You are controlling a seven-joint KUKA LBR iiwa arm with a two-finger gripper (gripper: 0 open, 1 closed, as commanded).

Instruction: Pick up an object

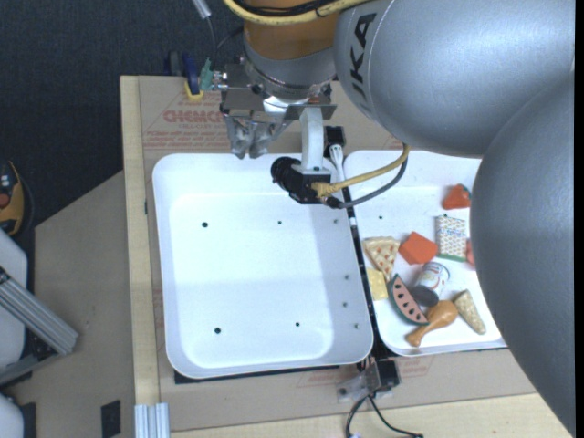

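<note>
The grey arm (456, 71) is seen reaching in from the right, bulking large across the upper view. Its orange band (283, 7) sits above the wrist, and the claw (248, 141) is pointed downward.

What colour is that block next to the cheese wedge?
Orange-red; the block shows in the camera view, in the right bin.
</note>
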